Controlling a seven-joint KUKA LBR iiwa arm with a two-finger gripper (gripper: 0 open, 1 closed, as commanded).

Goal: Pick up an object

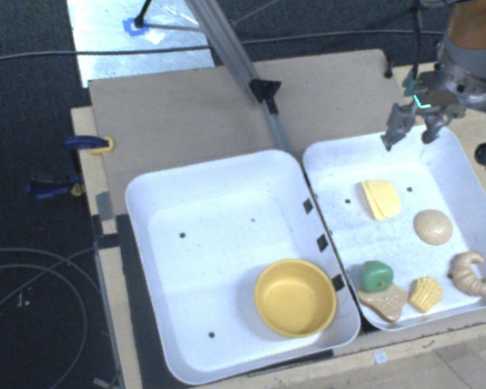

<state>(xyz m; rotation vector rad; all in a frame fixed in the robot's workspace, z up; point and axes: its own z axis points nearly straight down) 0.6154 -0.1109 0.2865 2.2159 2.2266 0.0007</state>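
My gripper point(413, 134) hangs over the far edge of the right bin point(460, 166), fingers spread open with nothing between them. Below it in that bin lie a pale yellow cheese-like wedge point(379, 198), a beige round bun point(433, 226), a croissant point(471, 274), a green pepper-like piece point(376, 275), a tan cracker-like piece point(386, 303) and a yellow corn piece point(425, 293). A yellow bowl point(294, 297) sits in the left bin point(196, 243) near its front right corner.
A slanted metal pole point(233, 52) crosses the bench behind the bins. Black clips point(322, 242) line the seam between the bins. A blue-and-yellow clamp point(87, 146) grips the bench's left edge. Cables lie on the dark floor at left.
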